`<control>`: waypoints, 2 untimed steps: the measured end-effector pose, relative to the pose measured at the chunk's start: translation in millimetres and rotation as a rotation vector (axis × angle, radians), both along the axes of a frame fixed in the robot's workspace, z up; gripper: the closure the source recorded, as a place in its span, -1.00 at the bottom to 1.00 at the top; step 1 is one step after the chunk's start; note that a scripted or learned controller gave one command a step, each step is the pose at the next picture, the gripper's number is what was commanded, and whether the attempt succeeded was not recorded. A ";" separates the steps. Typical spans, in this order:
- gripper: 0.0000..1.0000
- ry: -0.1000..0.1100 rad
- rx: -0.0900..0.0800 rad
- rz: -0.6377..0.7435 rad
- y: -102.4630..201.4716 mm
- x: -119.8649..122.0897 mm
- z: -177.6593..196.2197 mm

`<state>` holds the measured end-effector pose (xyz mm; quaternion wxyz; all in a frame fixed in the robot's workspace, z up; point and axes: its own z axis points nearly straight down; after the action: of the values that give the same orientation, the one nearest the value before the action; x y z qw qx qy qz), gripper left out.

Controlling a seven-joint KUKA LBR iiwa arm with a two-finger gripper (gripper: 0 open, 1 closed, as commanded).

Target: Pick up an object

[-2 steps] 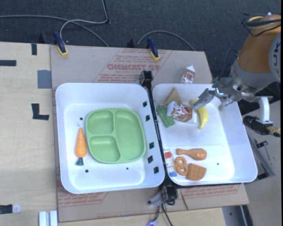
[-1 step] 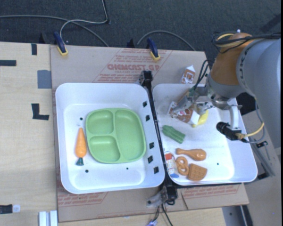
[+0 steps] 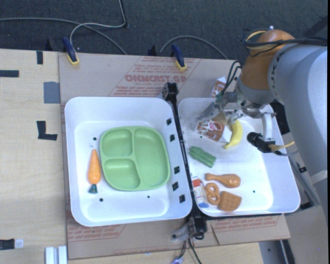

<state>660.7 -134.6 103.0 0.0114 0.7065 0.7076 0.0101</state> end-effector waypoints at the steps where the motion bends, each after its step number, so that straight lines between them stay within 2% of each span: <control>1: -1.00 0.002 0.000 0.000 4.1 6.1 -1.3; 2: -1.00 0.012 0.003 0.003 4.1 15.5 -2.5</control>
<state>676.1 -130.5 100.5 0.0062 0.7056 0.7086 0.0068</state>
